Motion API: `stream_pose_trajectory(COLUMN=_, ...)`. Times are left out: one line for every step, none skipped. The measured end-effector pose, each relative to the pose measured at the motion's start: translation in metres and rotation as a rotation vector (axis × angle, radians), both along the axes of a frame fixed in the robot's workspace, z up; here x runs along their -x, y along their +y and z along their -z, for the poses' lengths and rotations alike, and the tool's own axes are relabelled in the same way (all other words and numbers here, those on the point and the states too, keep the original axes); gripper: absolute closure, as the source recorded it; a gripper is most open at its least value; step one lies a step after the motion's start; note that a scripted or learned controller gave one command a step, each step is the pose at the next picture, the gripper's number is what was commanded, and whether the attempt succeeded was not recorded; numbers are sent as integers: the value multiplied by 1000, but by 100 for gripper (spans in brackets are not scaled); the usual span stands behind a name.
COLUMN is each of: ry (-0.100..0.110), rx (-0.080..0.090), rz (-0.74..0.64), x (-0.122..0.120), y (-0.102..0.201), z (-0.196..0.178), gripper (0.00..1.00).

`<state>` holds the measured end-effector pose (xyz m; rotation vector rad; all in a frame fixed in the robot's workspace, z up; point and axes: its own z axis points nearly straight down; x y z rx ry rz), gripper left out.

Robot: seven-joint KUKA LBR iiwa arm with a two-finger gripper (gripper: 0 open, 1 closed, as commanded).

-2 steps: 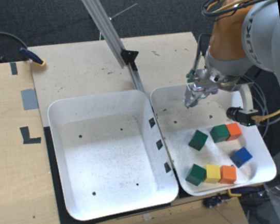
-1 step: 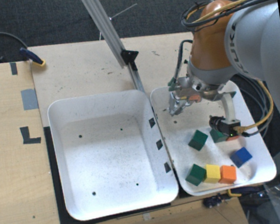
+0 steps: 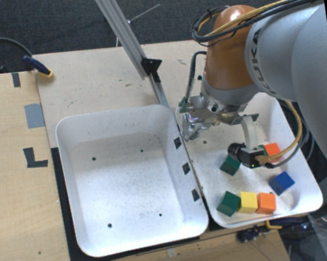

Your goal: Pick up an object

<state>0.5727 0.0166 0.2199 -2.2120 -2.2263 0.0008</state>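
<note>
Camera view, findings. The jaws stand low in the upper left corner of the right bin [image 3: 312, 197], close to the wall it shares with the left bin [image 3: 61, 139]. They sit over bare bin floor. Whether they are open or closed cannot be told: the wrist of the arm [image 3: 231, 56] shadows them. No block is visible between them.

Candidates, working outward:
- A green block [image 3: 230, 165] lies nearest, down and to the right of the jaws, turned at an angle to the bin walls and apart from the other blocks.
- A dark green block [image 3: 228, 203], a yellow block [image 3: 248, 201] and an orange block [image 3: 265, 202] sit in a row by the near rim, apparently touching side to side.
- A blue block [image 3: 281, 183] lies just beside the orange one, towards the right wall.

Assessment: the pick has not begun. The green block looks the soundest target, with free space on its sides. The row gives no room between neighbours, so a grip there would have to cross the row.

Recommendations:
- Move clear of the shared wall before descending.
- Turn the wrist so the jaws meet two opposite flat faces of the angled block, not its corners.
- Come down centred and close low on the block.
- Confirm the hold before lifting over the counter [image 3: 12, 180].

Risk: an off-centre approach will likely nudge the block aside.
</note>
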Motion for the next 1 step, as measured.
stream_pose_trajectory(ry=-2, rx=0, rz=-1, x=7, y=46, z=-14, gripper=100)
